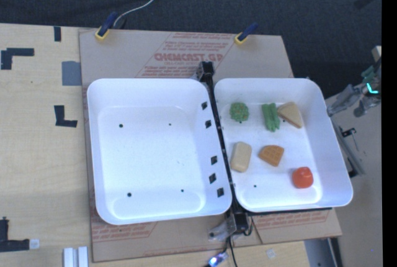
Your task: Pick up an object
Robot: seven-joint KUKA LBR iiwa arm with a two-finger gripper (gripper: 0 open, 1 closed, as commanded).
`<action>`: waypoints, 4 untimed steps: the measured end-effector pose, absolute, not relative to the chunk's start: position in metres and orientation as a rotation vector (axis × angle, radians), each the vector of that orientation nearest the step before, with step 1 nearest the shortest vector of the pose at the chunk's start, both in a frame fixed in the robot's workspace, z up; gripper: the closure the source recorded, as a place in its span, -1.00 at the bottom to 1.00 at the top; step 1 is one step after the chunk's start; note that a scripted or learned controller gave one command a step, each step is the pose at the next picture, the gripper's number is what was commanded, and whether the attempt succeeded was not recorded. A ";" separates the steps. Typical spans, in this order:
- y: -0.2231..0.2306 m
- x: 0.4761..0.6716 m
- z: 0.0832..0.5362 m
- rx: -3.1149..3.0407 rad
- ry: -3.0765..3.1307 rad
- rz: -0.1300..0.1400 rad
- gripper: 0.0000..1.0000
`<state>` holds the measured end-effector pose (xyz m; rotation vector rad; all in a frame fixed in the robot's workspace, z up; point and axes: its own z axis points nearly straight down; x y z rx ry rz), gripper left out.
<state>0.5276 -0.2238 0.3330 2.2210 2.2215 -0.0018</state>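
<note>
**Five small objects in the right bin, arm parked off to the side**

Two white bins sit side by side on a cardboard sheet laid over the table. The left bin has bare white floor with a few dark dots. The right bin carries all the objects: a green round piece near its upper left, a green elongated piece just beside a tan wedge, a pale beige block lower down with an orange-brown piece near it, and a red piece toward the lower right corner. The pieces lie apart from one another, except the green elongated piece and wedge, which are nearly touching.

The pincer appears at the right edge, outside the right bin's rim and well apart from every object; whether it is apart or together cannot be told.
</note>
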 end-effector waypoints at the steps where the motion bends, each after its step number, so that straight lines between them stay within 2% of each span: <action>1: -0.225 0.483 0.448 2.213 2.212 0.007 -1.00; 2: -0.153 0.485 0.538 2.206 2.223 0.010 -1.00; 3: -0.157 0.485 0.542 2.218 2.221 -0.001 1.00; 4: -0.227 0.483 0.447 2.233 2.220 -0.010 1.00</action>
